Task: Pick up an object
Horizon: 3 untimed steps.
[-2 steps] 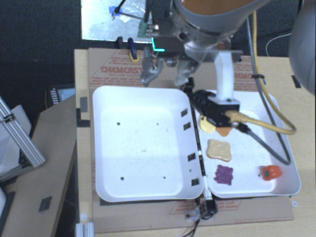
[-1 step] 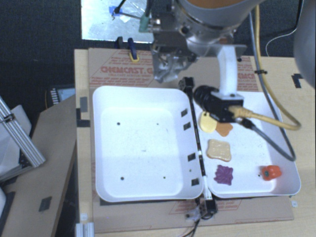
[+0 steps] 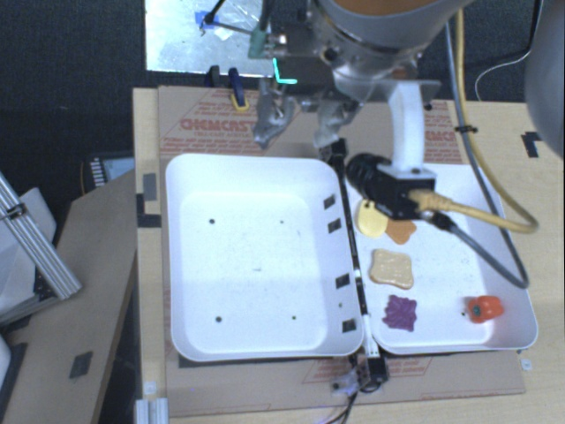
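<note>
My gripper (image 3: pixel 299 131) hangs over the far rim of the left bin (image 3: pixel 190 170), near the divide between the bins. Its two fingers (image 3: pixel 267 124) stand apart, open, with nothing between them. In the right bin (image 3: pixel 521 325) lie a yellow round piece (image 3: pixel 371 220), an orange piece (image 3: pixel 403 231) beside it, a tan toast-like slice (image 3: pixel 391 268), a purple lump (image 3: pixel 401 312) and a small red-orange tomato-like object (image 3: pixel 483 308). All of these lie in front of and to the right of the gripper, well apart from it.
A black fitting on a white post (image 3: pixel 393 184), with a yellow cable (image 3: pixel 481 215) trailing right, hangs over the far left of the right bin. Cardboard (image 3: pixel 212 122) lies under both bins. A metal rail (image 3: pixel 31 237) stands at the left.
</note>
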Each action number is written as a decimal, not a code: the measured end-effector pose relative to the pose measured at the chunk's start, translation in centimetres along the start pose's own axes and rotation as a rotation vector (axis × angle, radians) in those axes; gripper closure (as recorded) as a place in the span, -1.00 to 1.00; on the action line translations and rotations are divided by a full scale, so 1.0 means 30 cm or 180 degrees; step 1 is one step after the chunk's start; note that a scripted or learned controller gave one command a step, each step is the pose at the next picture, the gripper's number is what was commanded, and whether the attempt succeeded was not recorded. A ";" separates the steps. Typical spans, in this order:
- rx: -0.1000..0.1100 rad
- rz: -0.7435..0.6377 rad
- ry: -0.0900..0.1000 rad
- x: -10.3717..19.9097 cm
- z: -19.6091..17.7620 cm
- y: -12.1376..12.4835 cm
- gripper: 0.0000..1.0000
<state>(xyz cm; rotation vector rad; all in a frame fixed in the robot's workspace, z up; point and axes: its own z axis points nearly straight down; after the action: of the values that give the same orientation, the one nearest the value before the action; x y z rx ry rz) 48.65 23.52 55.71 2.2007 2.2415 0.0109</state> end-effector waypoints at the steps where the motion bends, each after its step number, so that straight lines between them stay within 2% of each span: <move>1: 0.0000 0.0000 0.0000 0.000 0.000 0.000 -1.00; 2: -0.0008 -0.0012 0.0006 0.002 -0.039 0.001 1.00; 3: -0.0014 -0.0027 0.0011 0.003 -0.075 0.001 1.00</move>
<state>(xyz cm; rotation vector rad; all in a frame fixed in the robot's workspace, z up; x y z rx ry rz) 48.68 23.59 57.97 2.1909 2.2503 0.0196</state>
